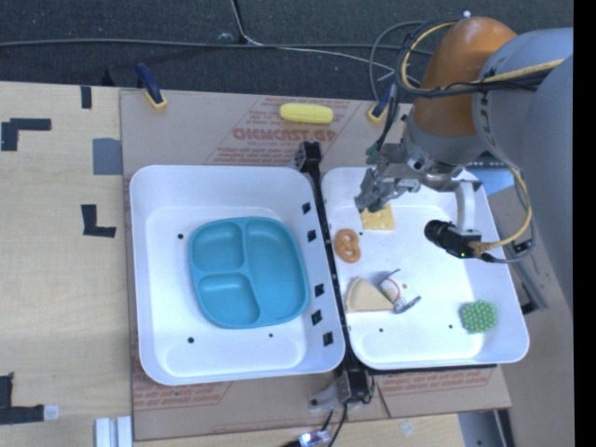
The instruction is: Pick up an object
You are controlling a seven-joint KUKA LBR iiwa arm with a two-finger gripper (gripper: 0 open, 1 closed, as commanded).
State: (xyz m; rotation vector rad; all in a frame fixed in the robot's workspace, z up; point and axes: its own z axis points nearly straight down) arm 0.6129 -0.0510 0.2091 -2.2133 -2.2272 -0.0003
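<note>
My gripper (pixel 375 200) hangs low over the back of the right bin (pixel 503 343), directly above a small yellow square piece (pixel 379 220) and touching or nearly touching its top edge. An orange pretzel-shaped piece (pixel 347 245) lies just to the left of it. A tan wedge (pixel 366 296) sits near the bin's middle, with a small metal clip-like object (pixel 400 291) beside it. A green bumpy ball (pixel 478 317) rests at the front right.
The left bin (pixel 158 194) holds a blue divided plate (pixel 249 271). A yellow banana-shaped object (pixel 305 113) lies on the cardboard behind the bins. Black clips run along the divider between the bins. A black cable part (pixel 450 237) hangs over the right bin.
</note>
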